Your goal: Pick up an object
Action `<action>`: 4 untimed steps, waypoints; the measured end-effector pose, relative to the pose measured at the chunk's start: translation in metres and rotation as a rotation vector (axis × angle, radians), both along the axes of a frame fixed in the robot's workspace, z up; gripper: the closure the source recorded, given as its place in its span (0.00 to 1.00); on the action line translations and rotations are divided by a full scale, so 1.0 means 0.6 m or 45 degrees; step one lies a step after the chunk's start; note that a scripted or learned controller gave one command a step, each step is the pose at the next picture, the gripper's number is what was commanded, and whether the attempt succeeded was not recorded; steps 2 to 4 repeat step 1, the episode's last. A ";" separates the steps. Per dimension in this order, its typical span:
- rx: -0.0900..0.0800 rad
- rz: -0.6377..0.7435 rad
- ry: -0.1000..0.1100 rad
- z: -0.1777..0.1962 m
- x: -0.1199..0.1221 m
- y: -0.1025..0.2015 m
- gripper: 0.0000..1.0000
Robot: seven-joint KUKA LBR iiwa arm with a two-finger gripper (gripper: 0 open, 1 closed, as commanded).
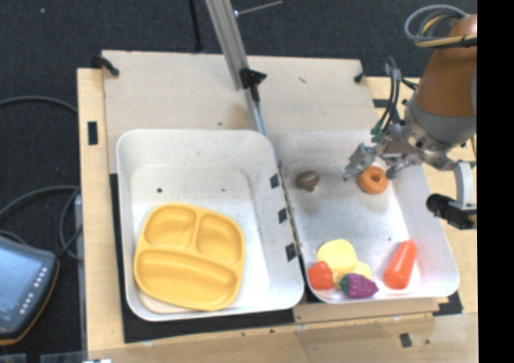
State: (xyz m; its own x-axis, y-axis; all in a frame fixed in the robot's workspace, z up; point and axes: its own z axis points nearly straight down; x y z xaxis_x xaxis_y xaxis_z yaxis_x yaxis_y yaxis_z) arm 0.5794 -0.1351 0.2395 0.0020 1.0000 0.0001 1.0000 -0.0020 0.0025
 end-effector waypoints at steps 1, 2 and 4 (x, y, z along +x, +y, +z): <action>0.001 0.000 0.013 -0.195 -0.072 0.062 0.00; 0.001 0.000 0.013 -0.195 -0.072 0.062 0.00; 0.001 0.000 0.013 -0.195 -0.072 0.062 0.00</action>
